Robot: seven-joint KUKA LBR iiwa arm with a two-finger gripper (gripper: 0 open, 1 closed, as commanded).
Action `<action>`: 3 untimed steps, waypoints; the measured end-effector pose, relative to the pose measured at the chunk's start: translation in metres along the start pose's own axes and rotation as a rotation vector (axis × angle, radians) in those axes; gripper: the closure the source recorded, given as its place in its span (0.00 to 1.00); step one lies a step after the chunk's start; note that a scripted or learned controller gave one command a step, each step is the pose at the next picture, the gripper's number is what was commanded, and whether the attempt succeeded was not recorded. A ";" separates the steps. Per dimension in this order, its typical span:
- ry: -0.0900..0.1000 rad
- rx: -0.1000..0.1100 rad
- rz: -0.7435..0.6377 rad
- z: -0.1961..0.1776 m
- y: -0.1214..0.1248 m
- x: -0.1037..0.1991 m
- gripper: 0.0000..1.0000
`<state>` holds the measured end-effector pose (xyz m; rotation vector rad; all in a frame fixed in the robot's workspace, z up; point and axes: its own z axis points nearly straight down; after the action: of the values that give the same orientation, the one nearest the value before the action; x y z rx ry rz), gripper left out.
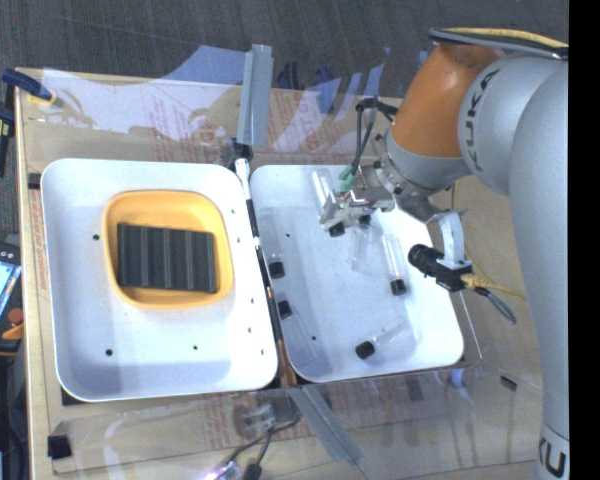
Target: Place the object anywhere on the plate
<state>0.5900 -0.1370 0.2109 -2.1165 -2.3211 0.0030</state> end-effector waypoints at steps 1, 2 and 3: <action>0.000 -0.002 -0.249 -0.015 0.031 0.044 1.00; 0.002 0.002 -0.473 0.019 0.025 0.063 1.00; 0.003 0.003 -0.724 0.020 0.018 0.088 1.00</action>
<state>0.6000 -0.0475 0.1911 -1.1558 -2.9160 0.0032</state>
